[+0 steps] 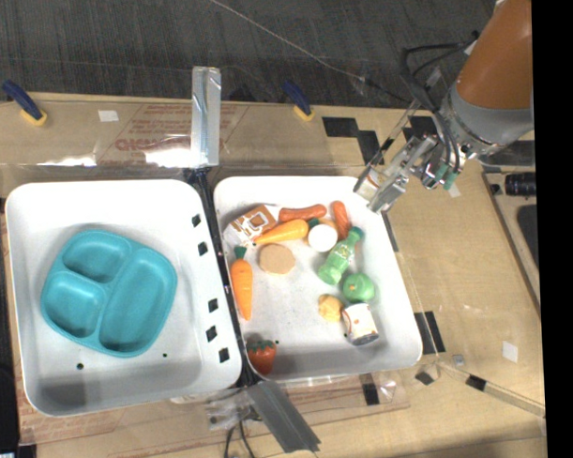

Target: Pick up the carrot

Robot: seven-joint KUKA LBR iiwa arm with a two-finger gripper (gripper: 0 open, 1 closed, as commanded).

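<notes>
An orange carrot (pixel 242 285) with a green top lies lengthwise along the left wall of the right bin (pixel 305 362). A second orange, carrot-shaped piece (pixel 285 232) rests slantwise near the bin's back, among other toy food. My gripper (pixel 372 192) hangs over the bin's back right corner, well to the right of both orange pieces. Its fingers (pixel 383 197) stand open with nothing between them.
The right bin also holds a reddish sausage (pixel 302 213), a white egg (pixel 321 237), a tan disc (pixel 277 259), a green bottle (pixel 337 259), a green pepper (pixel 358 287), a small can (pixel 362 324) and a red fruit (pixel 261 355). A teal divided plate (pixel 108 291) sits in the left bin.
</notes>
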